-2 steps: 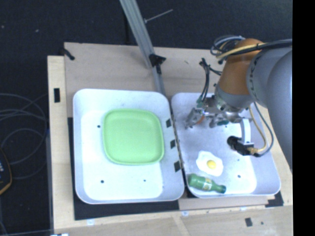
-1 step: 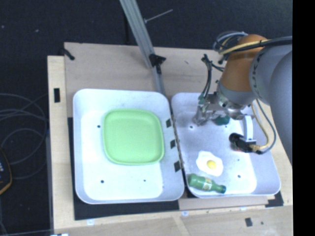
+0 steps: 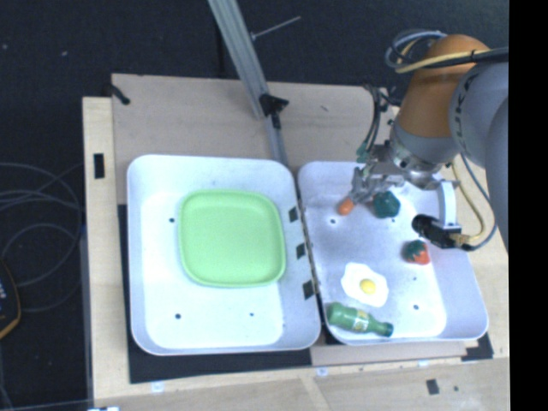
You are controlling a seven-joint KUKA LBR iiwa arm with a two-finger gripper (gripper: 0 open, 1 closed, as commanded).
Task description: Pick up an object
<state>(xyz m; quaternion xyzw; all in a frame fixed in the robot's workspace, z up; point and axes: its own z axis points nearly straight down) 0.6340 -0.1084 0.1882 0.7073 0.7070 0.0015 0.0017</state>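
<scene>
- Looking down at a slant, the camera view shows a tabletop (image 3: 205, 101) carrying two shallow white bins side by side: the left bin (image 3: 154, 315) and the right bin (image 3: 462, 311).
- The grey arm (image 3: 479, 92), with its orange band (image 3: 437, 84), reaches in from the right edge, where its upper part is cut off; the tool (image 3: 370, 188) hangs over the far part of the right bin.
- Whether the tool's fingers are spread or pressed together cannot be told, since the wrist hides them from above; nothing can be seen held between them.
- Partly hidden or hard to read: a small orange piece (image 3: 345, 205) and a dark teal object (image 3: 385, 204) lie just beside the tool, their shapes too small to name.
- Count, right bin: five loose things, namely the orange piece, the teal object, one red object with a green top (image 3: 417, 252) near the right wall, one toy fried egg (image 3: 366, 286), and one green bottle (image 3: 358, 318) lying on its side at the near wall.
- Count, left bin: one pale green square plate (image 3: 231, 238), lying flat near the middle.
- A grey pole (image 3: 240, 45) crosses the tabletop's far edge at a slant and is cut off at the top of the view.
</scene>
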